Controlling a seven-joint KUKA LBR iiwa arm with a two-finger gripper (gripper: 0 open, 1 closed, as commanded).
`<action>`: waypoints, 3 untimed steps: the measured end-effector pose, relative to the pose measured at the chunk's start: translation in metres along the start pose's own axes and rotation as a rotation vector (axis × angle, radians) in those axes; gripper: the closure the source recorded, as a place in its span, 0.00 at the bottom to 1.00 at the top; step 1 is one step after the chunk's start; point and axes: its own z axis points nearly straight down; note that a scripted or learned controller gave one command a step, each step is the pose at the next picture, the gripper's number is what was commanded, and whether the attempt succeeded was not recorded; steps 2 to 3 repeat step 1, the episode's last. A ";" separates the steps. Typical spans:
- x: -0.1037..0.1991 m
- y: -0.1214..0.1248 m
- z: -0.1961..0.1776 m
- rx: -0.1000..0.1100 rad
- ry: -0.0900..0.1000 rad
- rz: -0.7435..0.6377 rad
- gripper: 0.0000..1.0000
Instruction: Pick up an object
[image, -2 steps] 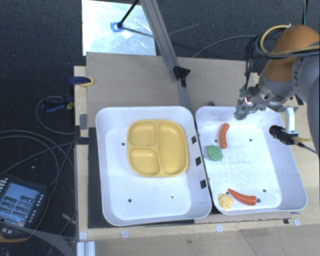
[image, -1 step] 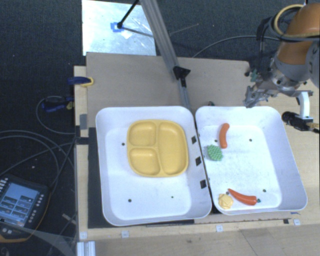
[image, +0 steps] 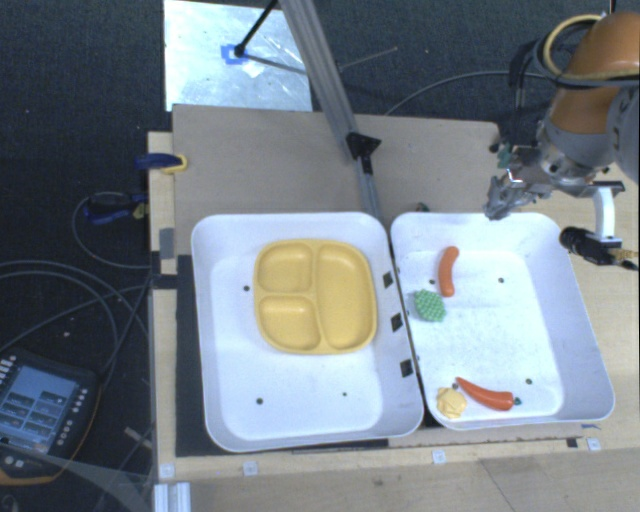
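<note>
While the grey two-finger gripper (image: 497, 208) hangs over the right white bin's (image: 560, 330) far rim, whether its jaws are apart I cannot tell. Inside lie an orange sausage (image: 447, 271), green knobbly ball (image: 430, 305), red-orange chilli (image: 486, 394) and yellow lump (image: 451, 402).

No words, numbers or brand names can be read anywhere. The small handheld screen (image: 32, 398) lying on the floor at the lower left glows blue and shows little boxes (they look like buttons), but whatever is written on them is too tiny and blurry to make out. The white bins (image: 300, 405) and the yellow plate (image: 314, 296) carry no labels or signs.
</note>
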 end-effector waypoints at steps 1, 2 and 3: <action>0.045 0.008 -0.004 -0.001 0.002 -0.002 1.00; 0.045 0.008 -0.004 -0.001 0.002 -0.002 1.00; 0.045 0.008 -0.004 -0.001 0.002 -0.002 1.00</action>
